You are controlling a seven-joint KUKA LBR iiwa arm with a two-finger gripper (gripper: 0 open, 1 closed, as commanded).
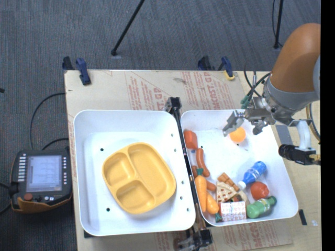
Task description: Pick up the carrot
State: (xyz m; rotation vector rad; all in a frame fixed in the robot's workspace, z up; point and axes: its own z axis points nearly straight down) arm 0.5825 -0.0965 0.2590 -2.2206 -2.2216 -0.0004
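Arm enters from 3 o'clock, orange band [298, 54] high at upper right, wrist angled down over the right bin [272, 156]. Gripper [245, 123] hangs above the bin's 12 o'clock portion; two fingers visibly spread apart, left fingertip [230, 127] and right fingertip near the bin's far wall, nothing between them. A small orange ball [238, 135] sits just below the left finger, at about 6 o'clock from it; whether they touch, cannot tell.

Carrot [201, 191] lies in the right bin along its left wall, long axis running roughly 12 to 6 o'clock, green end up. It is well apart from the gripper, at about 7 o'clock from it. A second orange piece [211, 203] lies just beside it at 4 o'clock.

Other contents of right bin: two sausages [202, 162] at 12 o'clock from the carrot, a waffle piece [226, 187], a small red-and-white box [233, 209], blue bottle [254, 172], red tomato [259, 190], green bottle [260, 207] toward the near right corner.

Left bin [89, 192] holds a yellow divided plate [138, 178], near centre.

Teach pendant [41, 180] on the floor at 9 o'clock of the bench
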